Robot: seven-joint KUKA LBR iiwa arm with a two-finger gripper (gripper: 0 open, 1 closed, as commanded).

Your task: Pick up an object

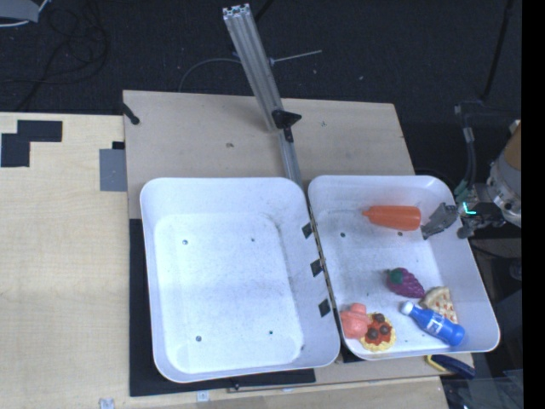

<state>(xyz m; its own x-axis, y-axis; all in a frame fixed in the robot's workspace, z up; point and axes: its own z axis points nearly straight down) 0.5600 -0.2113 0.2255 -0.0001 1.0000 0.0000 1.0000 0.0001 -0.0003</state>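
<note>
The right bin (375,258) holds several toys. An orange carrot (393,217) lies near its far side. A purple grape bunch (405,282) sits mid-right, with a pizza slice (439,302) and a blue bottle (435,324) at the near right. A pink-red piece (354,319) and a yellow tart with berries (378,334) lie at the near left. My gripper (452,223) hovers over the bin's right rim, just right of the carrot's tip. Its fingers stand apart, open, with nothing between them.
The left bin (226,271) stands beside the right one, joined by black clips (317,267). An aluminium post (260,66) leans at the back of the bench. A yellow-and-blue item (450,365) lies outside the right bin's near corner.
</note>
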